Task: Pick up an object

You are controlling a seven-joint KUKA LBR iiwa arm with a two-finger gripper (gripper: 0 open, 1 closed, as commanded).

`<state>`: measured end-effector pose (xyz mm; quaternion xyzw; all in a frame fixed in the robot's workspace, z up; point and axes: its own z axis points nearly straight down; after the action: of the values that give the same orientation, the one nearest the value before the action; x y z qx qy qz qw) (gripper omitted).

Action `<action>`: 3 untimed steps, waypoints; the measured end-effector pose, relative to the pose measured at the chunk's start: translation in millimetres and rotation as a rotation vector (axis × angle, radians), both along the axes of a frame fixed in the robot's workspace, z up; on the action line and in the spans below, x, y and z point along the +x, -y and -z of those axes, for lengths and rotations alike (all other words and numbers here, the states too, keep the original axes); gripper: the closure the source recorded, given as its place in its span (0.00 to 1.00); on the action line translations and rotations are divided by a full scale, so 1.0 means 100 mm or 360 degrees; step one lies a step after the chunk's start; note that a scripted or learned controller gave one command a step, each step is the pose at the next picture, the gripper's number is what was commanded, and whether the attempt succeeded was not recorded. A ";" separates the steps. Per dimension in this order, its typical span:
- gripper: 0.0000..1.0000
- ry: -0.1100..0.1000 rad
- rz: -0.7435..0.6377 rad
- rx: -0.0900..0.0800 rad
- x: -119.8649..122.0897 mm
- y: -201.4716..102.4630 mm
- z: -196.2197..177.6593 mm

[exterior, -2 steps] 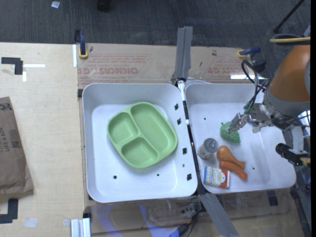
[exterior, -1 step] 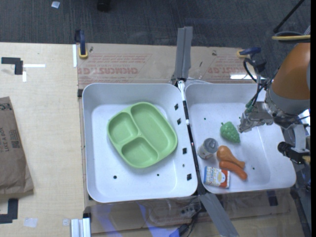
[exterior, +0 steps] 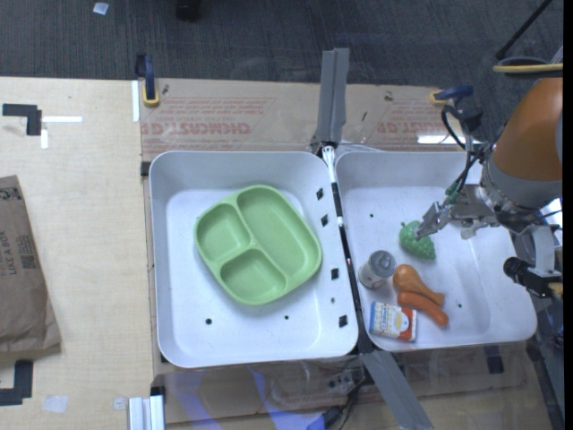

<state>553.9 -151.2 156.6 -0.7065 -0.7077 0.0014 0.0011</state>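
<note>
Green lumpy object (exterior: 418, 240), fingers (exterior: 432, 223) touching.

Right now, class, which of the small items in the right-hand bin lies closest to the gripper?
The green broccoli-like toy: the gripper sits right at its upper edge, while the grey can, orange carrot and small carton lie further toward the bin's front.

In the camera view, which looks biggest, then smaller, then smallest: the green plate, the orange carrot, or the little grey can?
1. Green plate, by far the biggest.
2. Orange carrot.
3. Grey can, smallest, though close to the carrot.
</note>
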 end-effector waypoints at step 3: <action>1.00 0.0006 -0.0671 0.0001 0.07 -0.07 0.56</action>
<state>561.2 -144.1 100.3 -0.5428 -0.8399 0.0001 -0.0005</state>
